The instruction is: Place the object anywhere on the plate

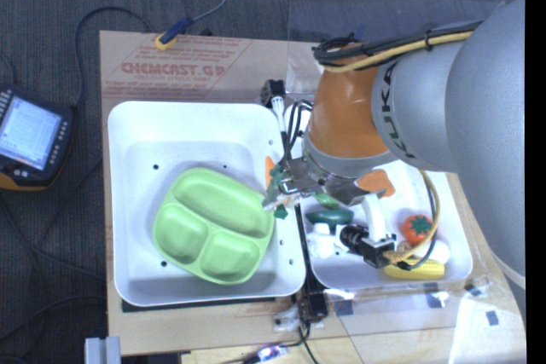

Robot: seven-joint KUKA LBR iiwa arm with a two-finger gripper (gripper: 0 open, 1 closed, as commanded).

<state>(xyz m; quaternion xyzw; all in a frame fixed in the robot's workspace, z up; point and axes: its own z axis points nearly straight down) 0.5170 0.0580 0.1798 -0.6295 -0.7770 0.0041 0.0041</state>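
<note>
Green plastic, pale and glossy, makes up the one plate (213, 224), a divided dish with three compartments lying tilted in the left bin (136, 141), its upper right rim close to the wall shared by the two bins. No object rests on any of its compartments. Just beside that rim, above the shared wall, sits the gripper (280, 187); a small green and orange piece shows at its tip, but I cannot tell whether this is a held object or part of the tool, nor how the gripper is set. Judging from this, the placing is not yet done: whatever is to be delivered has to come over the plate and be let go. Behind the gripper rises the single grey arm (444, 98) with its orange band. The right bin (452, 260) holds about four loose things: a yellow banana (415, 270), a red tomato-like toy (418, 226), an orange piece (377, 181) and a dark green item (324, 217). Two white bins in all.
</note>
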